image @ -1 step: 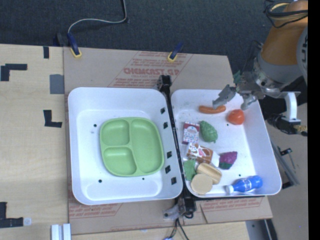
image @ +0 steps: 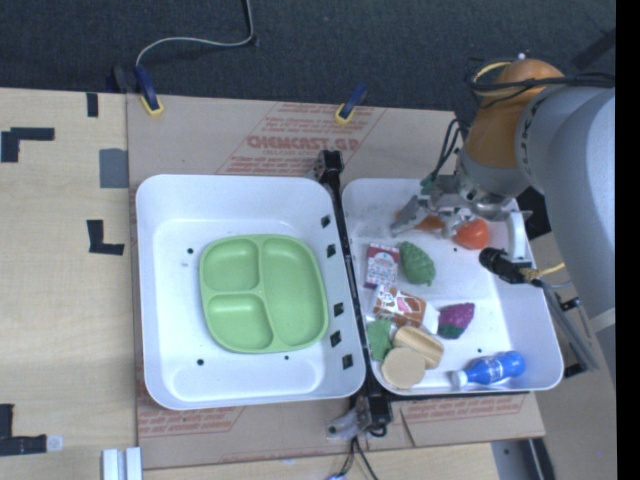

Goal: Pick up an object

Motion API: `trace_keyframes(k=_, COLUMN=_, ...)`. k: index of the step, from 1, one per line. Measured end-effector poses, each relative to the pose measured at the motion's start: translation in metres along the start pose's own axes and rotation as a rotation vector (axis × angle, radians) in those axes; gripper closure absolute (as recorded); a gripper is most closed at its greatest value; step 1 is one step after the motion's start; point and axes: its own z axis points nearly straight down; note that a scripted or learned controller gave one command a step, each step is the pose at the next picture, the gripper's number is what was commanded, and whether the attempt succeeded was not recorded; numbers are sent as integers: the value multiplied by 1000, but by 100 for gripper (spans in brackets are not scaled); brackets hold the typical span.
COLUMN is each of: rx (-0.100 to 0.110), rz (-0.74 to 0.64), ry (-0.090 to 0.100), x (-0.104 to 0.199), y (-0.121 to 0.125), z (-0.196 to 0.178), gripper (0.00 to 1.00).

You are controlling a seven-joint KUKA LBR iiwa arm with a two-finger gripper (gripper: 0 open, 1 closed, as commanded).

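Note:
My gripper (image: 428, 212) hangs low over the back of the right bin (image: 530, 338), reaching in from the right under the orange wrist band. Just to its right lies a red-orange round object (image: 473, 233), and a small reddish bit shows right below the gripper. A green leafy object (image: 417, 264) and a red-and-white packet (image: 382, 265) lie a little in front of it. Further forward are a second packet (image: 401, 306), a purple object (image: 456, 318), a green piece (image: 379, 337), two tan bread-like pieces (image: 410, 356) and a blue bottle (image: 492, 369).
The left bin (image: 165, 268) holds a green divided plate (image: 265, 293). A black hinge strip (image: 338, 258) runs between the two bins. The arm's grey body (image: 580, 178) overhangs the right bin's right side. Yellow clamps sit at the bench's back edge.

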Motion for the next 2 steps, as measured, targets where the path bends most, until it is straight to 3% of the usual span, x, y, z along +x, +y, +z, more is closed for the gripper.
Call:
trace_keyframes(k=1, rx=-9, rz=0, ry=-3, x=5, y=-25, z=14, gripper=0)
trace_keyframes(k=2, rx=8, rz=2, ry=1, x=3, y=14, z=16, gripper=0)
